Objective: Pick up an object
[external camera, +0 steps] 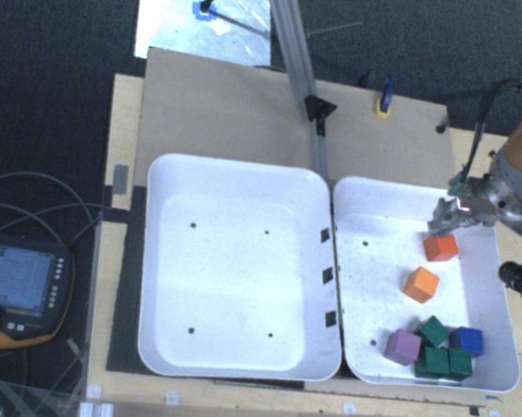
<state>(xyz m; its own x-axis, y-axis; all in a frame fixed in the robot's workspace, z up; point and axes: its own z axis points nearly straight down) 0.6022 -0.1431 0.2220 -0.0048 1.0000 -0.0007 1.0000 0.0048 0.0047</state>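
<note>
In the right bin [368,263] lie several blocks. A red-orange block [440,247] sits near the bin's back right, and an orange block [422,284] lies a little in front of it. A purple block [403,346], two green blocks [434,331] [440,364] and a blue block [467,340] cluster at the front right. My gripper [447,219] hangs at the bin's back right, just above and behind the red-orange block. No block shows between its fingers.
The left bin [230,265] stands beside the right one, with black clips [327,275] along the shared rims. A slanted metal pole [298,56] crosses the bench behind the bins. A teach pendant [10,290] lies at the left.
</note>
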